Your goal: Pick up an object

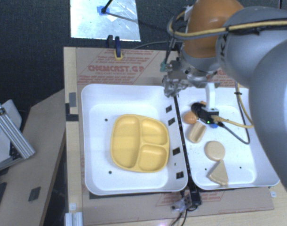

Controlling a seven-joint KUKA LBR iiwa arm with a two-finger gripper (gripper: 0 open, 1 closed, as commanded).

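grey arm [261, 46] bulks across the upper right of the frame, with its orange band [211, 18] just left of it. below the band the gripper [172, 90] hangs at the top centre of the frame, over the upper end of the seam where the 2 bins meet. whether it is spread or pressed together cannot be told from this angle, and nothing is seen pinched in it.

the right bin [249, 171] holds 4 small things, all lying loose on its floor. a small orange piece [189, 117] sits below and to the right of the gripper, apart from it. a tan stubby roll [196, 133] lies just beside and below the orange piece. a tan round disc [214, 150] lies lower right of the roll. a tan wedge [219, 173] is near the bottom edge of the bin, just below the disc.

the left bin [94, 126] holds a yellow plate [139, 142] with 3 compartments, lying flat near its middle.

both bins rest on a cardboard sheet [110, 62] with red print, and a shiny square sheet [105, 13] lies in the upper left of the frame.
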